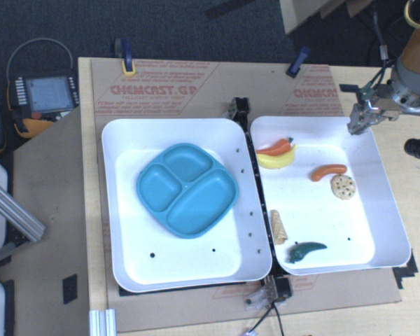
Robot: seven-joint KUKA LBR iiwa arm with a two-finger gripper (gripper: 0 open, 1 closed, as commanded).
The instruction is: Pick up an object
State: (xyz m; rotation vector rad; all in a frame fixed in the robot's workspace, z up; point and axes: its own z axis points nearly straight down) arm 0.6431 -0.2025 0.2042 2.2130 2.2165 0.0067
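Observation:
In the right bin (pixel 378 187) lie a red chili pepper (pixel 277 146) on top of a yellow banana (pixel 276 159), an orange sausage (pixel 328 171), a round cookie (pixel 344 186), a tan bread stick (pixel 278 226) and a dark green pepper (pixel 306 250). A blue divided plate (pixel 187 188) sits in the left bin (pixel 133 257). My gripper (pixel 358 122) hangs over the right bin's far right corner, apart from all the objects, with nothing seen between its fingers.
The two bins stand side by side on a cardboard sheet (pixel 196 82) held by clamps (pixel 128 60) at the back. A pendant with a screen (pixel 47 94) lies off to the left. Metal framing (pixel 14 212) runs along the left edge.

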